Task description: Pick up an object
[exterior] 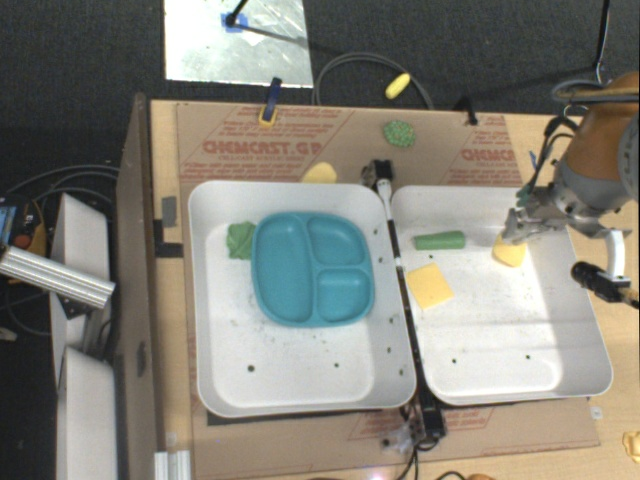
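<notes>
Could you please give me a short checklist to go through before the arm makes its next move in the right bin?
1. Tool over the right bin: ok.
2. Tool lined up with a target: ok, it sits right at the small yellow piece.
3. Yellow piece actually between the fingers: cannot tell, the tool body hides the contact.
4. Neighbours out of the way: ok, the green bar and the yellow block lie apart, to the left in the view.
5. Left bin undisturbed: ok, the blue divided plate lies flat, with a green piece at its edge.
</notes>
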Motion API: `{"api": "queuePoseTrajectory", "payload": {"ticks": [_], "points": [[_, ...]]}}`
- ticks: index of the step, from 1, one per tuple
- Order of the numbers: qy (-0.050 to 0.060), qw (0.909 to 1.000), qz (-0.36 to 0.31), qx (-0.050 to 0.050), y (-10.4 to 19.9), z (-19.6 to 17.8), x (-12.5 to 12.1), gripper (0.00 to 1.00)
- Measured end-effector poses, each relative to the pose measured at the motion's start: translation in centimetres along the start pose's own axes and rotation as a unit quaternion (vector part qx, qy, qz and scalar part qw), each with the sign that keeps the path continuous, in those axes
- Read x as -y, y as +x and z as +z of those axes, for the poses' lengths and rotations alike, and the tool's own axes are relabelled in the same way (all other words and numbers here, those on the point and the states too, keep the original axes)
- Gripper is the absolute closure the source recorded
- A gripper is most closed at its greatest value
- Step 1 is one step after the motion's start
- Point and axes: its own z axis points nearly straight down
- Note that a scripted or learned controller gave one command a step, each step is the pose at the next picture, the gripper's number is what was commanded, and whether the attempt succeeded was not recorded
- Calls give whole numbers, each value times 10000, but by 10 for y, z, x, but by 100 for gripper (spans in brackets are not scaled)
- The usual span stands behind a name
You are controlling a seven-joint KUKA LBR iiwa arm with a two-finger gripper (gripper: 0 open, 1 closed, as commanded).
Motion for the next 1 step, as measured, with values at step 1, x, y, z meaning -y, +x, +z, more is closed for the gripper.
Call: {"api": "queuePoseTrajectory", "payload": {"ticks": [1], "points": [[3,10000,-3,2,0,0,0,0]]}}
